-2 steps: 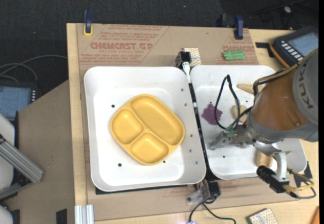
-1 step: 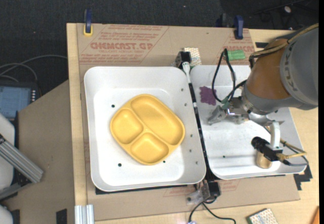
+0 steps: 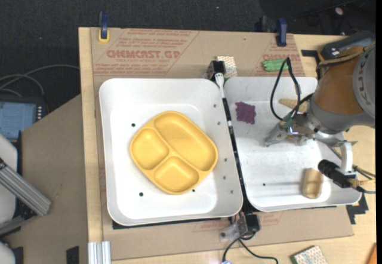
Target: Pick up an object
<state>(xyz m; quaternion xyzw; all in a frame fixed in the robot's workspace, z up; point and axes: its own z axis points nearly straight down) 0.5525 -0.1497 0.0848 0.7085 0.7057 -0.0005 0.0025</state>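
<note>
Purple object (image 3: 245,111) lies flat in the right bin (image 3: 280,194), in its far left part, close to the wall it shares with the left bin (image 3: 113,137). My gripper (image 3: 285,135) hangs over the middle of the right bin, to the right of the purple object and apart from it. My two metal fingers (image 3: 273,137) stand spread, wide, with nothing between them. A tan block (image 3: 311,183) sits near the bin's near right corner. A yellow tray (image 3: 173,151) with three compartments rests in the middle of the left bin. A black cable (image 3: 277,92) loops above my wrist.
</note>
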